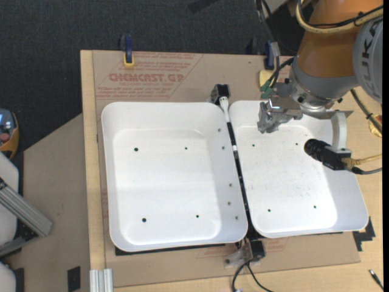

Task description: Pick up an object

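from above, my hand (pixel 267 121) hangs over the far left corner of the right bin (pixel 340 224), fingers pointing down. i cannot tell how far apart they stand. nothing shows between them. i can make out no object to pick up near my hand. the left bin (pixel 121 224) lies to my hand's left, its rim touching the right bin's, both on the desk (pixel 97 72).
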Robot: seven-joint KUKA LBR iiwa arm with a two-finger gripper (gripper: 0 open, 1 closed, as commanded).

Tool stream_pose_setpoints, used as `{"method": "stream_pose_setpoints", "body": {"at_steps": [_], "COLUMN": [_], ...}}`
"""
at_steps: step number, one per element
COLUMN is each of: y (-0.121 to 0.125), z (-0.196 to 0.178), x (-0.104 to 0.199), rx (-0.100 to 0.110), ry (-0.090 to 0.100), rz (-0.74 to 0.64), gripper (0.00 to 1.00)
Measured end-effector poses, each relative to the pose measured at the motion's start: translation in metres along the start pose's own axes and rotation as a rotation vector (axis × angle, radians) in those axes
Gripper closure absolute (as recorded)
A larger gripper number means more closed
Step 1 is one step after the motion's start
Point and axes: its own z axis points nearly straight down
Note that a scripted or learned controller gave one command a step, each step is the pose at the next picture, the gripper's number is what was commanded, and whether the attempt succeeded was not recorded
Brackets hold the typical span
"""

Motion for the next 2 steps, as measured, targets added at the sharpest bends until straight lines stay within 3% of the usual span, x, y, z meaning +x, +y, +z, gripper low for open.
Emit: {"method": "stream_pose_setpoints", "body": {"at_steps": [1,2], "y": [0.005,0.042], "z": [-0.153,-0.058], "x": [0.049,0.074], "rx": [-0.029,0.001], "ry": [0.003,0.000], "rz": [-0.004,0.000], "gripper": [1.00,1.00]}}
